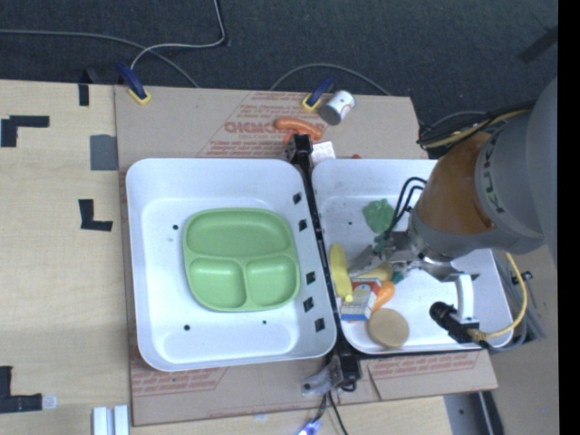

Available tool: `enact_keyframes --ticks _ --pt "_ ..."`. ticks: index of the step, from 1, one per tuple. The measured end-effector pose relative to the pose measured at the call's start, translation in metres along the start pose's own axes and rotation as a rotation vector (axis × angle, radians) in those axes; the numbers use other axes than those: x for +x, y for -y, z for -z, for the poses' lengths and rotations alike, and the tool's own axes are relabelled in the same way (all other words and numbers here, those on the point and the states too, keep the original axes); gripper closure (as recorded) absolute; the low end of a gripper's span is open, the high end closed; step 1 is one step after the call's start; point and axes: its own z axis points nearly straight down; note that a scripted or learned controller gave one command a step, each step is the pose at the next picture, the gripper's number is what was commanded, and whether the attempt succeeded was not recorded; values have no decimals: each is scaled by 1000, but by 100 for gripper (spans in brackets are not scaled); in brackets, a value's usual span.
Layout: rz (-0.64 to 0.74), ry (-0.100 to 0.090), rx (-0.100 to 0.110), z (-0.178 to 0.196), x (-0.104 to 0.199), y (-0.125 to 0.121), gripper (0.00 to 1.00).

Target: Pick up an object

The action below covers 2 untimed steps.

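Left bin (154, 243): green divided plate (242, 258) at its centre.
Right bin (362, 178): yellow banana-like piece (339, 271) by left wall; orange piece (383, 294) & tan round item (389, 327) nr front edge; green item (378, 214) mid-bin.
Gripper (388, 263): low over the pile nr bin's centre; can't tell if it grips anything.

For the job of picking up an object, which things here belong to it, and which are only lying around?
Belong to the job:
- gripper, low in the right bin
- yellow banana-like piece
- green leafy piece
- orange carrot-like piece
- round tan piece

Lying about:
- green divided plate in the left bin
- blue-and-yellow clamps
- cable
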Motion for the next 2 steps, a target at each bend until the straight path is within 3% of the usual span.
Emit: enact_keyframes --ticks 1,2 --pt "0 0 0 9 0 0 100" --pt "0 0 0 9 0 0 0"
